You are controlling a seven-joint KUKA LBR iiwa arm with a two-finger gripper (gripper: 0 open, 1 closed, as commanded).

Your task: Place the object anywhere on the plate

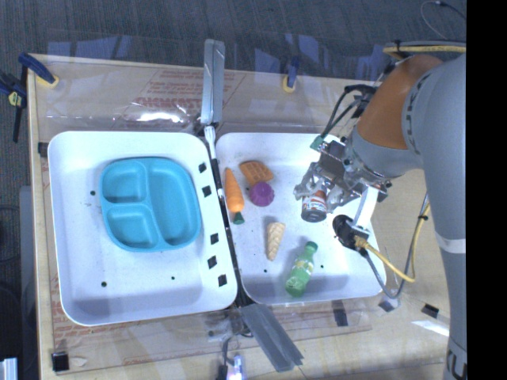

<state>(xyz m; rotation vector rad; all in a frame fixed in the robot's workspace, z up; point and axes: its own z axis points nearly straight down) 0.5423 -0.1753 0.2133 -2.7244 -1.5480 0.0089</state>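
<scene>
Blue is the plate [150, 203], a three-compartment tray lying in the left bin [71, 283], with nothing on it. Everything loose sits in the right bin [348, 287]: an orange carrot [234, 194] along the divider, a brown bread-like piece [256, 171] with a purple ball [262, 194] just below it, a pale cone [274, 238], a green bottle [300, 269] lying tilted near the front wall, and a small bottle or can with a red label [315, 206] right under the arm.

The pincer [318, 198] hangs low over the right bin's far-right part, directly at that red-labelled bottle. The bottle seems to sit among the pincer's metal parts, but I cannot tell whether the pincer is clenched on it, released, or merely beside it; the wrist hardware and cables crowd that spot. I also cannot tell whether the bottle rests on the bin floor or is lifted.

My judgement is that the pick step is in hand and the placing has not begun. If the red-labelled bottle is the target, the next move calls for a secure hold, a lift high enough to clear the raised divider between the bins, a carry leftward past the carrot, and a release over the plate.

The label's print is too small to read, and the arm's upper part is cut off at the right
</scene>
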